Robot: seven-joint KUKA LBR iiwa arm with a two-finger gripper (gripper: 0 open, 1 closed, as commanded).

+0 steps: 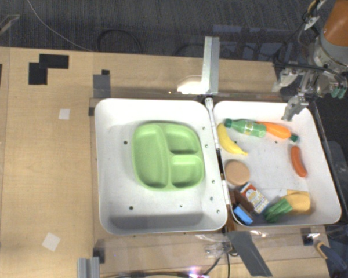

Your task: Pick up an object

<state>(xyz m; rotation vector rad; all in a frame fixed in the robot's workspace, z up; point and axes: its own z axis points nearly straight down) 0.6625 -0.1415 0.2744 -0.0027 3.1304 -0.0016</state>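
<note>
**Gripper poised above the far corner of the toy-filled bin: hazards of the coming grasp**

The gripper (294, 106) hangs over the far right corner of the right bin (330, 210), close to its rim; whether it is spread or pressed together cannot be told here, and nothing is seen between its tips. The candidate objects all lie in this bin. A green bottle (245, 127) lies touching an orange carrot (277, 131) end to end, with a yellow banana (229, 140) just beside the bottle. A red sausage (298, 160) lies apart near the right wall. A tan round piece (237, 172), a small box (254, 198), a blue item (242, 215), a green vegetable (276, 209) and a yellow piece (299, 201) crowd the near edge. The left bin (107, 213) holds a green divided tray (165, 155).

Likely failures, judged from this layout: a descent where the gripper now hangs may strike the rim or close on bare floor; a grasp at the bottle and carrot may catch both or push one aside; round, smooth toys may squirt out of a pinch; the near cluster leaves little room for entry.
</note>
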